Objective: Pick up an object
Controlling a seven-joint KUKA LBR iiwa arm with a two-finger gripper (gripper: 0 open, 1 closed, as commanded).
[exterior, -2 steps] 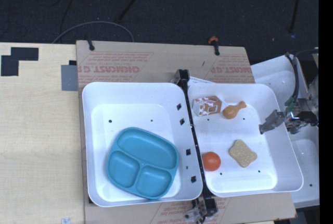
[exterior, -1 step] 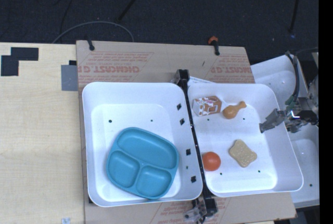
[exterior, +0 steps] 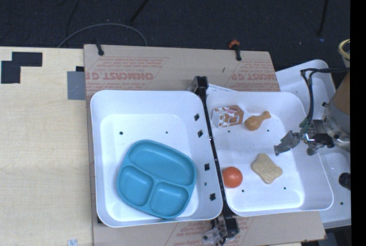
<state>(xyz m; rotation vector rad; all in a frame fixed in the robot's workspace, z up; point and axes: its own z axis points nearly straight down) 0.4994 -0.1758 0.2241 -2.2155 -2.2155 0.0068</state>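
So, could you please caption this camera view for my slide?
Gripper hovers over the right bin beside a cracker, tomato and drumstick; a blue tray fills the left bin.

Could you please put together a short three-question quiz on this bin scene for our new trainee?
1. True or false: the blue divided tray lies in the left bin.
2. Which item sits nearest the pincer: A) orange ball B) toast slice C) drumstick?
3. How many loose items lie in the right bin?

Key: 1 true; 2 B; 3 four, counting the small carton.
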